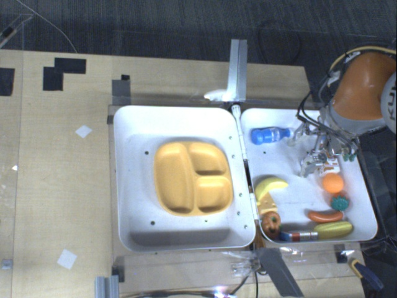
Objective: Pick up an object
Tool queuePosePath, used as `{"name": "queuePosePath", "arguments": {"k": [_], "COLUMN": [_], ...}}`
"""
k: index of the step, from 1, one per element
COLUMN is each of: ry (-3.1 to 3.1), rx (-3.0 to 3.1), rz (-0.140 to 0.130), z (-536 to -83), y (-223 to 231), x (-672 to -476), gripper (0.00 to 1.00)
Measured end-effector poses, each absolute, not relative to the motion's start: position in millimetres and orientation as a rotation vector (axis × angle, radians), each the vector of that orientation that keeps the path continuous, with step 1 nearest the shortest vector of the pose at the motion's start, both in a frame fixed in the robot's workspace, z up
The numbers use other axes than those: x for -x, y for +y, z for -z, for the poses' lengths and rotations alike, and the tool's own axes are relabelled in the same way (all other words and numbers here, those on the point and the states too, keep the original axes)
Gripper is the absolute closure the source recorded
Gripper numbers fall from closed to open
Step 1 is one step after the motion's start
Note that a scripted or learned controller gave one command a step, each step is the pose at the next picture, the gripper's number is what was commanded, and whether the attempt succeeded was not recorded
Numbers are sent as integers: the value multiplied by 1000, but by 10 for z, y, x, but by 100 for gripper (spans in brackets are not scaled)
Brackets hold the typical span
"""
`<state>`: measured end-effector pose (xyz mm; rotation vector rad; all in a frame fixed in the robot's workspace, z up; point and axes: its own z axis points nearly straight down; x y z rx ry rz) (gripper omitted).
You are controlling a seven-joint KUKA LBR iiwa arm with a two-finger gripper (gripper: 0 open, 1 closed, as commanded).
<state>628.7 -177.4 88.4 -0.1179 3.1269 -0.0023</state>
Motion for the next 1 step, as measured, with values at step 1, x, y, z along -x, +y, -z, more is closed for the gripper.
{"name": "queuePosePath", "arguments": {"k": [1], "ry": [3127], "rx": [117], "rz": [2], "z": [-883], "y": [-1774], "x": [-6286], "gripper": [0]}}
